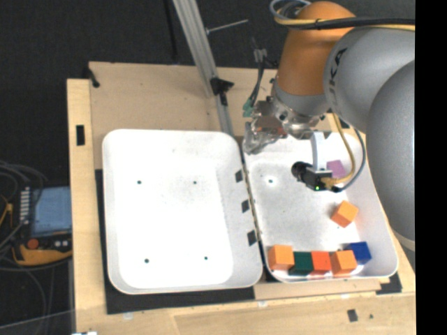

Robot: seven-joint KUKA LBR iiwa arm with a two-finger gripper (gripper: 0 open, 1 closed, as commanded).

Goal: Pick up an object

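A grey robot arm with an orange band reaches from the right; its gripper (260,137) hangs over the right bin's (279,208) far left corner, whether open or closed cannot be told. Coloured blocks (320,260) line that bin's near wall. The left bin (174,208) sits alongside.

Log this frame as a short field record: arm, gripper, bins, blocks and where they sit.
arm: grey arm with orange band, reaching in over the right bin's far end
gripper: two-finger gripper, near the right bin's far left corner; nothing visibly held
left bin: shallow white bin
right bin: shallow white bin, holds all blocks
near wall row: orange, green, orange-red, orange, blue
loose: orange cube, purple block
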